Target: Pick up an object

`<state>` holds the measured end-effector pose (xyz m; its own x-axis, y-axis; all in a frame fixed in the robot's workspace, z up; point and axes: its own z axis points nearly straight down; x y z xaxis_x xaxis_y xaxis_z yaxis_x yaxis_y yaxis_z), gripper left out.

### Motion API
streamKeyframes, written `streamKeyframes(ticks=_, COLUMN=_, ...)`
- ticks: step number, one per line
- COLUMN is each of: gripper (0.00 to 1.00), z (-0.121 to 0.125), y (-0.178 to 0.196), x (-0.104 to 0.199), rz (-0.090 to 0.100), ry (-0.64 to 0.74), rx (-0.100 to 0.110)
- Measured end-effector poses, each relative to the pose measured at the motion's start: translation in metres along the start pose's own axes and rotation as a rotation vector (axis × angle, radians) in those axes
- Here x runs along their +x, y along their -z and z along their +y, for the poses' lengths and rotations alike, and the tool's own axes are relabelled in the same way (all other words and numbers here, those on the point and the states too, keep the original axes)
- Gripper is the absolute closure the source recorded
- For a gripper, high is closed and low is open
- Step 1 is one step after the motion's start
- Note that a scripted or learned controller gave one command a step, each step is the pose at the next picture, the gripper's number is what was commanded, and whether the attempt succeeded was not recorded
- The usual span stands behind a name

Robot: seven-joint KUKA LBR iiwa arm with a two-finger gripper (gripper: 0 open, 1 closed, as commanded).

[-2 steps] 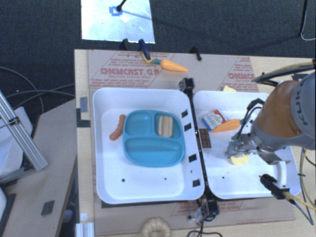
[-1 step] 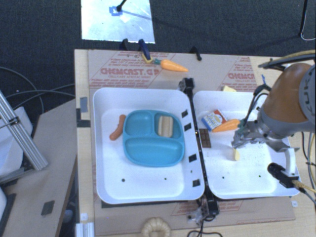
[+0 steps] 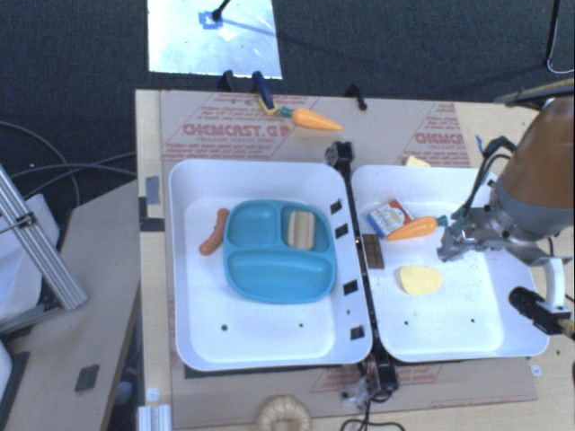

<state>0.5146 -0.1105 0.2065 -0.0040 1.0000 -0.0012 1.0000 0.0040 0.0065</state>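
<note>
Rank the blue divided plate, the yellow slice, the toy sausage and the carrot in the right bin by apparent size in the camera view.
1. blue divided plate, clearly largest.
2. carrot and yellow slice: too close to rank; the carrot is longer, the slice rounder.
3. toy sausage, slimmest, though nearly as long as the carrot.

Robotics lab test bench. Grey arm with orange band (image 3: 539, 164) reaches over two shallow white plastic bins (image 3: 193, 268) on brown printed board (image 3: 225, 133). Aluminium framing rail (image 3: 40, 254) at left, loose black cables (image 3: 54, 164), dark carpet floor (image 3: 72, 43), toy food props in bins.
</note>
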Motion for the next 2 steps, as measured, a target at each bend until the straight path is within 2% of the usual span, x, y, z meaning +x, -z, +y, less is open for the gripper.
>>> streamKeyframes(ticks=1, gripper=1.0, z=0.002, y=0.019, x=0.0, rz=0.001, ry=0.001, rx=0.002)
streamKeyframes(ticks=2, gripper=1.0, z=0.027, y=0.029, x=0.045, rz=0.003, ry=0.006, rx=0.002)
